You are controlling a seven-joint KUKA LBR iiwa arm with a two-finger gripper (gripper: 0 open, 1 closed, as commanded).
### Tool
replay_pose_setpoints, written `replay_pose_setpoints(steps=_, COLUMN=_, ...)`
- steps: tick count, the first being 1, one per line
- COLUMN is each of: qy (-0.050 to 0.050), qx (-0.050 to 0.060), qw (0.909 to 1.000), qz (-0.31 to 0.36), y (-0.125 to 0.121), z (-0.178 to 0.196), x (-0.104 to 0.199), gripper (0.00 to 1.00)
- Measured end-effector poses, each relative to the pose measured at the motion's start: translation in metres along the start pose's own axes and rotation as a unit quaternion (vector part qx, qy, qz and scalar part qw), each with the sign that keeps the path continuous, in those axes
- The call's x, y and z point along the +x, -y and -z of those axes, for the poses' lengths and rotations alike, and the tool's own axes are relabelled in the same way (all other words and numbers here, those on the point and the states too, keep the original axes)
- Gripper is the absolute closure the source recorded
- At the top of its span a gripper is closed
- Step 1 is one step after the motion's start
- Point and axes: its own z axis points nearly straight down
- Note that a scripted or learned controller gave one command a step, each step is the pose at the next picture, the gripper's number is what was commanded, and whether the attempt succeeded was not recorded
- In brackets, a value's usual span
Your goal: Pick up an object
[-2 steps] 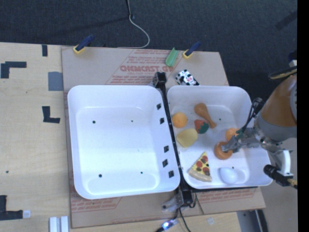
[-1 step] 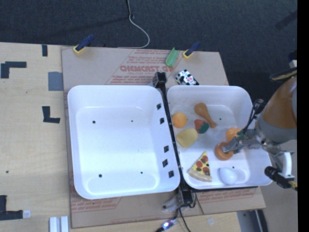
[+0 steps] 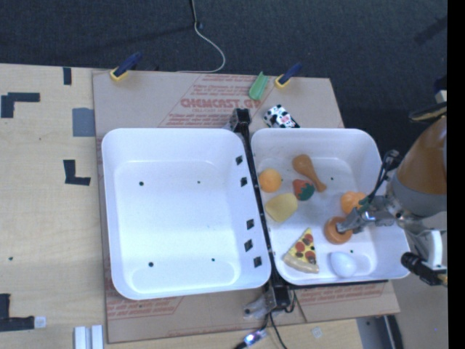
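The right bin point(image 3: 363, 142) holds several toys. An orange ball point(image 3: 270, 180) lies by the divider, with a tan drumstick point(image 3: 308, 169) and a red and green strawberry point(image 3: 304, 189) to its right. Nearer the front are a yellow piece point(image 3: 282, 207), a pizza slice point(image 3: 302, 251) and a white egg point(image 3: 342, 263). My gripper point(image 3: 348, 225) reaches in from the right and sits low over an orange round toy point(image 3: 336, 233), touching or just above it. Another orange piece point(image 3: 353, 200) lies right behind the gripper, partly hidden by it.
The left bin point(image 3: 116, 195) stands beside the right one, with black clips along the shared wall point(image 3: 251, 195). Behind the bins on the cardboard sit a black and white cow toy point(image 3: 280, 116), a green clip point(image 3: 258, 86) and two blue and yellow clamps point(image 3: 125, 65).
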Motion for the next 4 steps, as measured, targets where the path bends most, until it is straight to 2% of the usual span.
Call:
replay_pose_setpoints(steps=1, qy=0.0, qx=0.003, qw=1.0, qz=-0.001, y=0.02, z=0.01, x=0.0, gripper=1.0)
replay_pose_setpoints(steps=2, qy=0.004, qx=-0.002, qw=1.0, qz=-0.002, y=0.017, z=-0.011, x=0.004, gripper=1.0)
replay_pose_setpoints(steps=3, qy=-0.001, qx=0.0, qw=1.0, qz=0.001, y=0.004, z=-0.011, x=-0.002, gripper=1.0)
replay_pose_setpoints(steps=4, qy=0.001, qx=-0.006, qw=1.0, qz=0.0, y=0.008, z=-0.011, x=-0.001, gripper=1.0)
